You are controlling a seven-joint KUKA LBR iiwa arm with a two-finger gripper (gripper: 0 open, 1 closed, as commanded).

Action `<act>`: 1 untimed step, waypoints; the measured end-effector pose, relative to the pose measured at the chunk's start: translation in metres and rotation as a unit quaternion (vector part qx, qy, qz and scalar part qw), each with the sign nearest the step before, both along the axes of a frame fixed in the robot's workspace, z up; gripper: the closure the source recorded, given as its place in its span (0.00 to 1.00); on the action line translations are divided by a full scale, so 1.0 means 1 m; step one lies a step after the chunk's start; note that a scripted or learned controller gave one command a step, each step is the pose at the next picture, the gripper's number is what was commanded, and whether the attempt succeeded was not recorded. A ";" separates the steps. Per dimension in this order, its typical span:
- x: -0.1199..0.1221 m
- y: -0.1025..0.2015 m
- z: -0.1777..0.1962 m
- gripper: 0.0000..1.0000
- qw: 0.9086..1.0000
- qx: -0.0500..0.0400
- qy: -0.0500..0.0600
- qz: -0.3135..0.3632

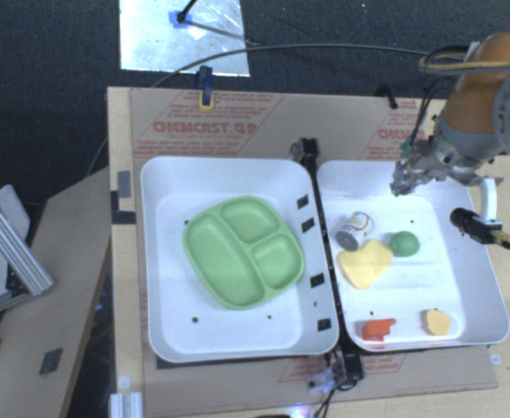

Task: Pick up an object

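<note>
Desk (238,116) with two white bins. My gripper (405,179) hangs over the right bin's (473,277) far edge; its opening cannot be told. Well left: green divided plate (242,251). Below it: yellow piece (365,264), can (353,230), green ball (404,244), orange block (378,327).

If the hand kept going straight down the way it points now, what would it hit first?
Most likely the bare white floor of the right bin, near its far edge. The hand hangs above that spot, and the small can and green ball lie nearer the camera. Depth is hard to judge from this slanted view.
</note>
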State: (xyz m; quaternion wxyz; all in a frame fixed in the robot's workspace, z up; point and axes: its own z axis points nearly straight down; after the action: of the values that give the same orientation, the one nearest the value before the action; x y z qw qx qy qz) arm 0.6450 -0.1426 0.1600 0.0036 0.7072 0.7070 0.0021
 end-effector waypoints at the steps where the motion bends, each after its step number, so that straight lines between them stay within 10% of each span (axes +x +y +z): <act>1: 0.002 0.000 0.055 1.00 1.000 0.000 0.000 0.002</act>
State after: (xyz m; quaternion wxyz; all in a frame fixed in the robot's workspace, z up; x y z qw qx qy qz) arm 0.6468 -0.1428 0.2150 0.0033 0.7057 0.7085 0.0022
